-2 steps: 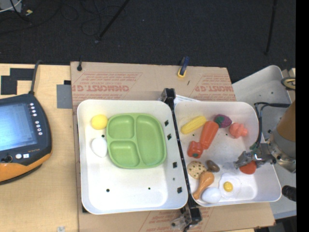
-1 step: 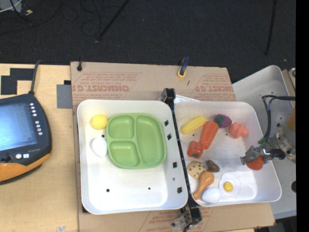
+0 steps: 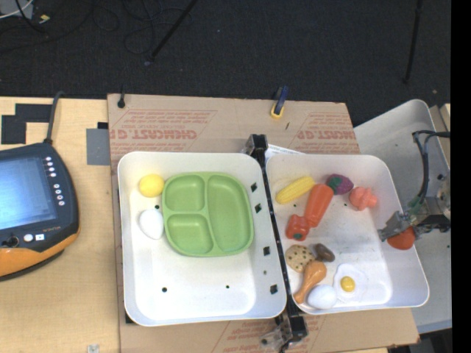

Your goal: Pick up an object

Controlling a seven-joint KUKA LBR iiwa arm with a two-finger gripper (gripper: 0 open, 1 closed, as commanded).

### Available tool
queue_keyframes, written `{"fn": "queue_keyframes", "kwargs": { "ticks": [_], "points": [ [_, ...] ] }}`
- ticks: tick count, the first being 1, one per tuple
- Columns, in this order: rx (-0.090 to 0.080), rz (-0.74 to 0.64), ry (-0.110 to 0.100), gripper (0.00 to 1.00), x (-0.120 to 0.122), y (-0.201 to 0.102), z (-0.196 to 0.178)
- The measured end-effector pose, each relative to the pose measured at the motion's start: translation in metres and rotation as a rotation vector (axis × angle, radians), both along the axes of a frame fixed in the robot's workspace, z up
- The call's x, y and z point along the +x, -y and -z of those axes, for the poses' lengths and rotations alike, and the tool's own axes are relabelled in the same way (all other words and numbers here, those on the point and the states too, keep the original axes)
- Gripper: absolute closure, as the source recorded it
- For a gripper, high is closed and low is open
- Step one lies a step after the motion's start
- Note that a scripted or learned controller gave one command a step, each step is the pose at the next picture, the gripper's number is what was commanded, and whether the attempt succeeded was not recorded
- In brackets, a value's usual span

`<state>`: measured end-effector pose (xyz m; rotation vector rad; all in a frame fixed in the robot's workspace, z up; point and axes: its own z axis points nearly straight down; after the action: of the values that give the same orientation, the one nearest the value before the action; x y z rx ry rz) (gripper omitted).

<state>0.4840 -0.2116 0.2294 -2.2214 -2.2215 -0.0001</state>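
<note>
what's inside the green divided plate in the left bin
Nothing shows in the green plate: all three compartments look bare. A yellow lemon and white egg lie beside it. Whatever is under it is covered.

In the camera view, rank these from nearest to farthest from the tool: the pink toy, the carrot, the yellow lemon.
From the tool at the right bin's right edge:
1. Pink toy, right bin, upper right.
2. Carrot, right bin, middle.
3. Yellow lemon, left bin, upper left corner.

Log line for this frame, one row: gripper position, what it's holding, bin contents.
gripper: right bin's right edge | between fingers: red object | left bin: green tray, lemon, white egg
</note>
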Motion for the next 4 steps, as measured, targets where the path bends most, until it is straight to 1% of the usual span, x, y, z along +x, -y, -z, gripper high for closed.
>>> {"fn": "queue_keyframes", "kwargs": {
  "ticks": [1,2,4],
  "points": [
    [0.003,-0.003,-0.003,1.00,-0.001,-0.043,-0.003],
    [0.002,-0.004,-0.003,1.00,0.005,-0.096,-0.011],
    [0.002,-0.001,-0.005,1.00,0.005,-0.191,0.012]
  ]
}}
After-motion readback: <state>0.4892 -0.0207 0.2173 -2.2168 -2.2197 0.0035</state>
